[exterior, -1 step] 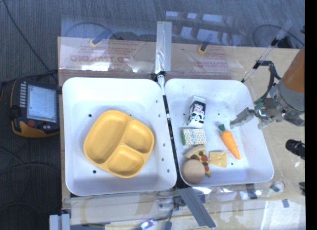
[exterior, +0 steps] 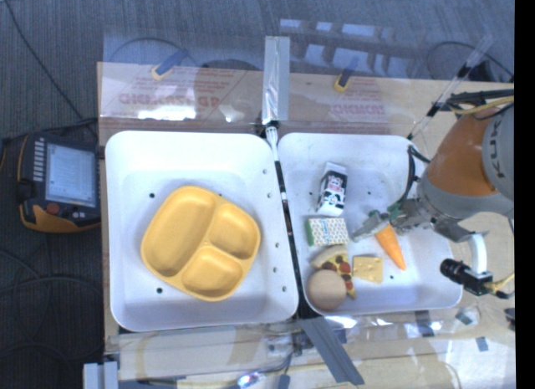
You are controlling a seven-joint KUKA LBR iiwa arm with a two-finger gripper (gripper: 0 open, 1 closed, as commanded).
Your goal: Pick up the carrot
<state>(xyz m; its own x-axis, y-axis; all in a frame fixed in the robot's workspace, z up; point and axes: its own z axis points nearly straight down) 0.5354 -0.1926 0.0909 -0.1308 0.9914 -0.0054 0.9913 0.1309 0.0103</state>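
Camera view:
Carrot (exterior: 390, 247): lying in the right bin (exterior: 368, 149), tip pointing toward the near wall, just beside a cheese wedge (exterior: 368, 268).
Tool (exterior: 389, 218): at the carrot's top end, apparently touching; finger spread impossible to tell, no grasp visible.
Neighbours: green cracker (exterior: 327, 230), milk carton (exterior: 333, 190), egg (exterior: 327, 289), pizza slice (exterior: 334, 259).
Left bin (exterior: 125, 212): yellow divided plate (exterior: 201, 241).
Risk: gripping the tapered end, likely slip or roll toward the cheese.

Left bin (exterior: 117, 212): divided plate (exterior: 201, 241) lay at centre. Right bin (exterior: 368, 146): milk carton (exterior: 333, 191) at back, cracker (exterior: 327, 230) in front of it, carrot (exterior: 390, 247) to their right, pizza slice (exterior: 336, 259), cheese (exterior: 367, 268) and egg (exterior: 326, 289) nearest front.
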